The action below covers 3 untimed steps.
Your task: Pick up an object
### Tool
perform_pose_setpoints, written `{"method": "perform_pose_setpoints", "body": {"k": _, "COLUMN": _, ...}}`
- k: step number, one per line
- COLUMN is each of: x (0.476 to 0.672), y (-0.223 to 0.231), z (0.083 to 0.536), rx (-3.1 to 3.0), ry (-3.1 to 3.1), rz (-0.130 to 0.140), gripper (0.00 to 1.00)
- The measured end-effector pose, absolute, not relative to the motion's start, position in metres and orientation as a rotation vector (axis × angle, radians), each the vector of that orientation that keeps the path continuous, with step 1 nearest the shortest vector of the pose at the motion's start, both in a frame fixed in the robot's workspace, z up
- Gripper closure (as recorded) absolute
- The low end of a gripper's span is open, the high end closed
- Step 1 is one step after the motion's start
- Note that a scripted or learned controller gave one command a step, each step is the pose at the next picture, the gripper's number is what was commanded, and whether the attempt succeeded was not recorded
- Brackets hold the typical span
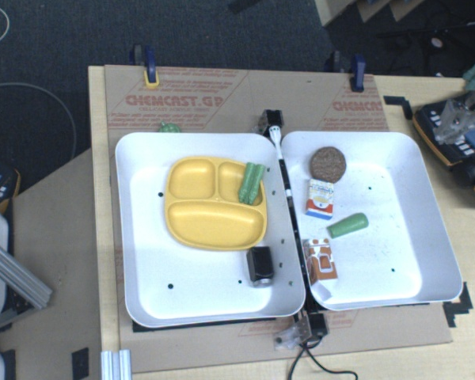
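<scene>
The left bin (142,212) holds a yellow divided plate (214,212). A green stick-shaped piece (251,183) lies tilted in the plate's upper right compartment. Below the plate, near the bin's right wall, sits a small black block (260,264). In the right bin (404,212), along its left side, lie a brown round disc (328,163), a small white, red and blue carton (320,198), a green cylinder (347,226) and an orange-and-white packet (321,260).
Both bins rest on a cardboard sheet (222,93) held by clamps (150,63) at the back. A black, orange and blue device (453,129) stands at the right edge. A black fixture (272,121) sits between the bins at the back, and cables (309,335) at the front.
</scene>
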State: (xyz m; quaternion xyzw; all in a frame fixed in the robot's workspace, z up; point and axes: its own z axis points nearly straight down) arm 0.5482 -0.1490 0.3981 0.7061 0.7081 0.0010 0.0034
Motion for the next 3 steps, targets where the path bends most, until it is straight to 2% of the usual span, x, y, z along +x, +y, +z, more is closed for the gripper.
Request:
{"method": "perform_pose_setpoints", "body": {"k": 1, "x": 0.493, "y": -0.203, "z": 0.322, "rx": 2.235, "ry": 2.218, "rz": -0.008, "gripper": 1.0}}
{"method": "perform_pose_setpoints", "body": {"k": 2, "x": 0.478, "y": -0.148, "z": 0.264, "rx": 2.224, "ry": 2.232, "rz": -0.004, "gripper": 1.0}}
{"method": "perform_pose_setpoints", "body": {"k": 3, "x": 0.477, "y": -0.006, "z": 0.18, "rx": 2.214, "ry": 2.248, "rz": -0.004, "gripper": 1.0}}
